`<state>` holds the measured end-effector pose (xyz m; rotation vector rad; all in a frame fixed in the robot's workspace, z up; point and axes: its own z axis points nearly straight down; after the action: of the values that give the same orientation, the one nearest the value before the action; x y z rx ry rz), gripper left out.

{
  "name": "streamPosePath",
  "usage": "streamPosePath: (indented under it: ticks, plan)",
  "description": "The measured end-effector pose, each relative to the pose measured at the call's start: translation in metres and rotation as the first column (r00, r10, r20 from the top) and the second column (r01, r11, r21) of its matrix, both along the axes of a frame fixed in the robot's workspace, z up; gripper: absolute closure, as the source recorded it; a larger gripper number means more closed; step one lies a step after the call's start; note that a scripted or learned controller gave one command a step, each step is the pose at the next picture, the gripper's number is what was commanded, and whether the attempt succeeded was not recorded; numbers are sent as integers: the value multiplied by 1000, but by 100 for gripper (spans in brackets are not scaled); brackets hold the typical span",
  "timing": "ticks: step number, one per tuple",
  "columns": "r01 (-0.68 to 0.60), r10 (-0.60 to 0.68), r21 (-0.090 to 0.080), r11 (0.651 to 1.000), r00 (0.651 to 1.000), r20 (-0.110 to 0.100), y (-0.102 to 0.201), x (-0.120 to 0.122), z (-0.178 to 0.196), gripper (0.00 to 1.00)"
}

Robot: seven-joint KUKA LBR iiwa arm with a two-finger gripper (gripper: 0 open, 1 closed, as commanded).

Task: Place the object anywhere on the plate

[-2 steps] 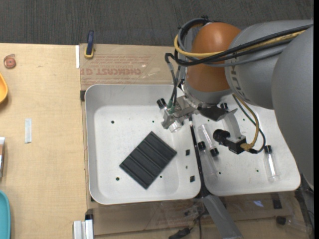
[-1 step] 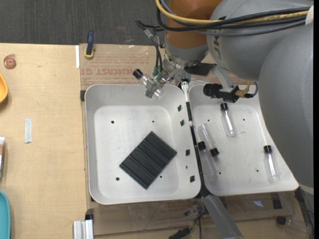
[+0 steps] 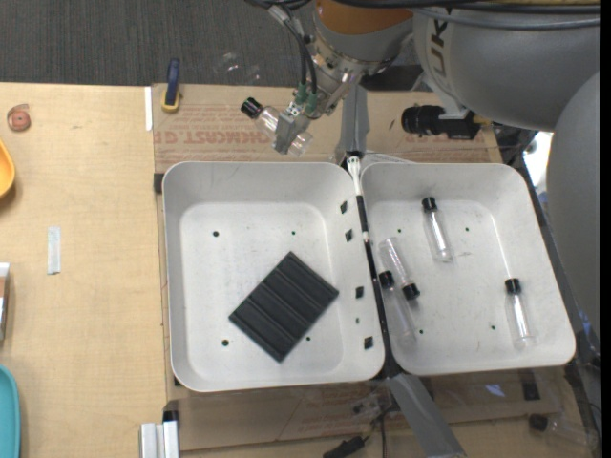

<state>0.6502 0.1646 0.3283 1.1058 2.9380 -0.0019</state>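
Observation:
A black ribbed plate (image 3: pixel 284 305) lies flat in the left white bin (image 3: pixel 191 189), turned diagonally near the bin's middle. My gripper (image 3: pixel 290 128) hangs above the cardboard just behind that bin's back rim, well above and behind the plate. It is shut on a clear tube with a black cap (image 3: pixel 260 113); the capped end sticks out to the left of the fingers. Several more clear black-capped tubes (image 3: pixel 436 227) lie in the right white bin (image 3: pixel 535 208).
The grey arm and its cables fill the upper right. A divider with black clips (image 3: pixel 361 227) runs between the two bins. A wooden bench surface (image 3: pixel 86 256) with small items lies to the left. A blue-handled tool (image 3: pixel 172 84) rests at the cardboard's back left corner.

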Motion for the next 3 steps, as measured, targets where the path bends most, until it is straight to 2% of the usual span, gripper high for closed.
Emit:
streamPosePath:
  ticks: [1,2,3]
  plan:
    - [-1,1,0,1000,1000,0,0,0,0,0]
    - [0,0,-2,1000,1000,2,-1,1,9,100]
    - [0,0,-2,1000,1000,2,-1,1,9,0]
